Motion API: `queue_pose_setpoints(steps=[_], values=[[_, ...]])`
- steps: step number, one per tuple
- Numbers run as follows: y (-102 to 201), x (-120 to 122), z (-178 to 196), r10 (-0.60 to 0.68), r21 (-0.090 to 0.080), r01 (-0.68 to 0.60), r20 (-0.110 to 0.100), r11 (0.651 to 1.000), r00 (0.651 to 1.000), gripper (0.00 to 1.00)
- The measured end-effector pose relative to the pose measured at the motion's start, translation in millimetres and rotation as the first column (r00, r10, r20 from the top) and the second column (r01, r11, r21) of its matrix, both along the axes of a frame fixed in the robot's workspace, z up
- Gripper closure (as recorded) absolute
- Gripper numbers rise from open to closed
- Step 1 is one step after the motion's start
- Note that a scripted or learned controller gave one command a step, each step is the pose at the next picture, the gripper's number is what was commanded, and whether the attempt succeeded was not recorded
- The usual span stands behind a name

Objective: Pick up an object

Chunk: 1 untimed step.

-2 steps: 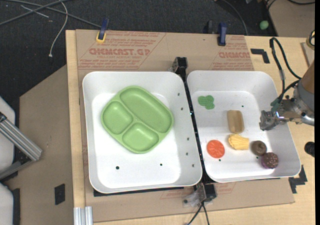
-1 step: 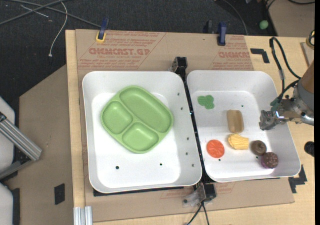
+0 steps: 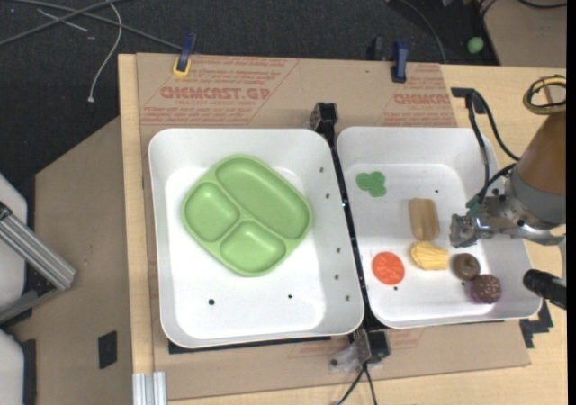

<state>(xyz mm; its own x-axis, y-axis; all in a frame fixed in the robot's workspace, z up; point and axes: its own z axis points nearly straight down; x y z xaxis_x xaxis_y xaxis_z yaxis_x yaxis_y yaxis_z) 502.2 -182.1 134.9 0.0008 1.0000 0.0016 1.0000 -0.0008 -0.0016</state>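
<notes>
Gripper [image 3: 464, 229] low over right bin [image 3: 450, 307], beside brown donut [image 3: 465, 265] and corn [image 3: 430, 256], likely lining up a grab; fingers' state can't tell. Nothing held. Green tray [image 3: 246, 213] sits in left bin [image 3: 180, 304].

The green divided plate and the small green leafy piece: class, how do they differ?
The green divided plate is far larger than the small green leafy piece. The plate lies in the left white bin; the leafy piece lies in the right white bin. The plate is paler. Both are green.
</notes>
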Motion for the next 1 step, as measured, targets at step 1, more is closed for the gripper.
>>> queue_pose_setpoints(steps=[1], values=[[0.6, -0.2, -52.0, 0.000, 0.001, 0.000, -0.002, 1.000, 1.000, 0.00]])
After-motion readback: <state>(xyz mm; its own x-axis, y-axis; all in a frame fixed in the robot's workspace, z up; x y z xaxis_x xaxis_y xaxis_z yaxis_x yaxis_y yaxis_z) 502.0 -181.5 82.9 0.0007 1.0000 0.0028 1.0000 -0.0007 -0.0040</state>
